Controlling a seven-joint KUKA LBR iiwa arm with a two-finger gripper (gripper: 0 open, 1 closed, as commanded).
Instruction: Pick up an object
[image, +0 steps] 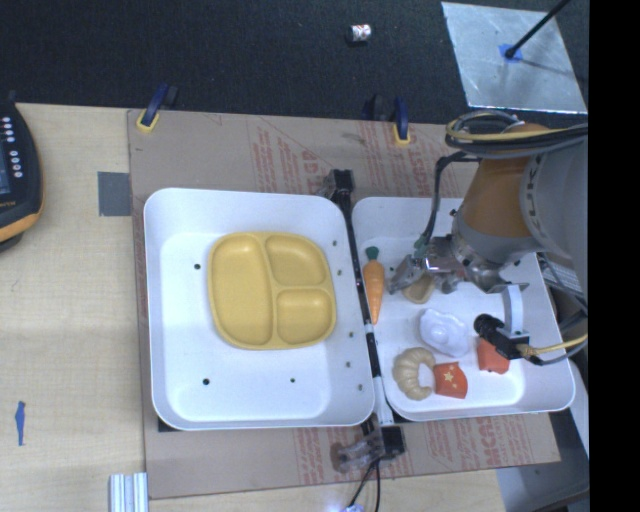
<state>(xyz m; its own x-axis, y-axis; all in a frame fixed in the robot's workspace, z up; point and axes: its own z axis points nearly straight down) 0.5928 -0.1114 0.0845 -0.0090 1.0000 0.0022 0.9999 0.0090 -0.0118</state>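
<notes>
My gripper (424, 272) is low over the upper left part of the right bin (540, 398), below the orange wrist band. A small tan object (420, 292) lies right under it, partly hidden by the metal gripper body. An orange carrot (372, 286) with a green top lies along the bin's left wall, just left of the gripper. A white lumpy object (446, 329) sits in the middle of the bin. A tan croissant (411, 370) and a red block (452, 380) lie near the front wall.
The left bin (180, 390) holds a yellow divided plate (270, 288). A red-orange piece (492, 356) lies at the right bin's right side, beside a black fitting and cables from the arm. A black clamp bar runs between the bins.
</notes>
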